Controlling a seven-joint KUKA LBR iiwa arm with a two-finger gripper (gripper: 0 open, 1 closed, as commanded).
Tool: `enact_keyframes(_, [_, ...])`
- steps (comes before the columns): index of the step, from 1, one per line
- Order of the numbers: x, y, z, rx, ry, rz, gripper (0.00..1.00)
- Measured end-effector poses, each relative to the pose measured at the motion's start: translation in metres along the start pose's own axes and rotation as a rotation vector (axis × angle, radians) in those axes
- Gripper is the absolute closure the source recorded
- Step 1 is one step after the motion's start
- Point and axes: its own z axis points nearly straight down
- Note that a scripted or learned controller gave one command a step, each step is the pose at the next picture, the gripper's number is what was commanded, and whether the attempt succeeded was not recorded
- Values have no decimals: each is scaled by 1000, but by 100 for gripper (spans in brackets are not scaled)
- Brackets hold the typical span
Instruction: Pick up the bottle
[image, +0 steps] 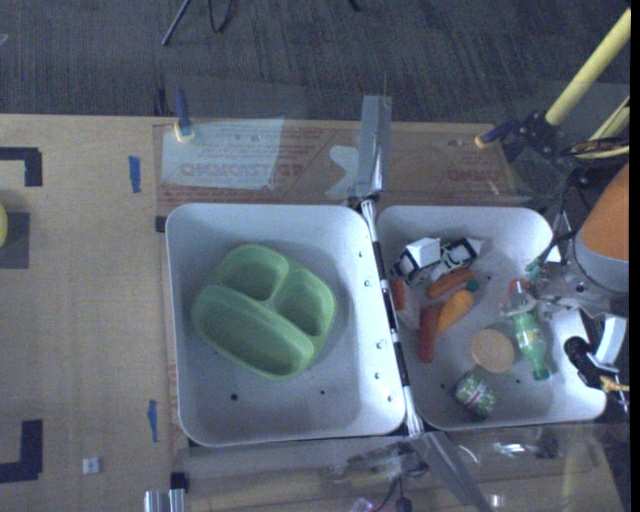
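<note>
The bottle (531, 345) is small, clear green with a pale cap end, and lies in the right bin (500, 225) near its right wall. My gripper (527, 291) hangs just above the bottle's upper end, reaching in from the right under the grey wrist and orange band (611, 222). Nothing can be seen held in it. The bottle's far tip sits close under the gripper's metal parts.
Beside the bottle lie a round tan disc (492, 350), a green can (476, 393), an orange carrot (455, 310), two red sausages (428, 333) and a white-and-black item (436, 253). The left bin (200, 400) holds a green divided plate (265, 310).
</note>
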Motion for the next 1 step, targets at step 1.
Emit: enact_keyframes(1, [43, 2, -45, 5, -6, 269, 100])
